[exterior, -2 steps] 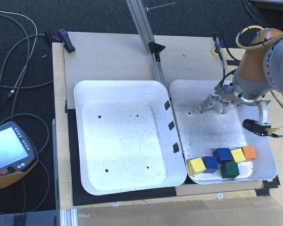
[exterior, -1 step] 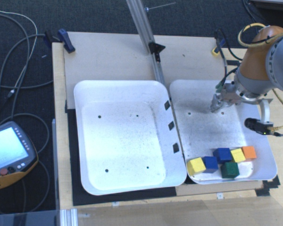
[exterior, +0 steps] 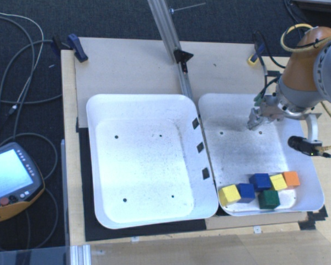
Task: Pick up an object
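Tool (exterior: 255, 120) | over bare upper floor of right bin (exterior: 231, 153), carrying nothing; closure cannot be judged | blocks (exterior: 259, 189) clustered untouched at near edge | pick not begun

Two bins side by side, blocks (exterior: 260, 189) clustered at 5 o'clock in right bin (exterior: 231, 148), gripper (exterior: 254, 120) at its 12 o'clock, pendant (exterior: 11, 181) at 9 o'clock off bench (exterior: 127, 65)
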Robot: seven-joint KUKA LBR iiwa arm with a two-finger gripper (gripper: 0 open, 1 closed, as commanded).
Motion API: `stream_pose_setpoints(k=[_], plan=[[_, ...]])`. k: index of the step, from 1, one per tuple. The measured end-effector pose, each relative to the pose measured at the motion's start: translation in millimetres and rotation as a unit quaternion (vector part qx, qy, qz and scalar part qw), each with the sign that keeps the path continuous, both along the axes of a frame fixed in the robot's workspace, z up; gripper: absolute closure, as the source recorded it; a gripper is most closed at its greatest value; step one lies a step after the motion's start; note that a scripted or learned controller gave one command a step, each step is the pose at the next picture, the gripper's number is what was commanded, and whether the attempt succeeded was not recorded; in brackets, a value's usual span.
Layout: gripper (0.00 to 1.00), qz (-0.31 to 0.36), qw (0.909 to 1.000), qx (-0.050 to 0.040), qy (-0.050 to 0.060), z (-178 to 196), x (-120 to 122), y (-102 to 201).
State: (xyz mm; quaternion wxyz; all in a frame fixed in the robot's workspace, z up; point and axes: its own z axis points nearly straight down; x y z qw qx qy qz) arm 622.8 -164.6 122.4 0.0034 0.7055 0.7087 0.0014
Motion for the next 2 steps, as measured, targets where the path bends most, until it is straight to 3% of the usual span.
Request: stream_pose_setpoints(k=[1, 2], plan=[[1.00, 0.000, 1.0000, 0.0019, 0.003, -24, 15, 38], [1.00, 0.000, 1.0000, 0.0020, 0.001, -2, 44, 68]])
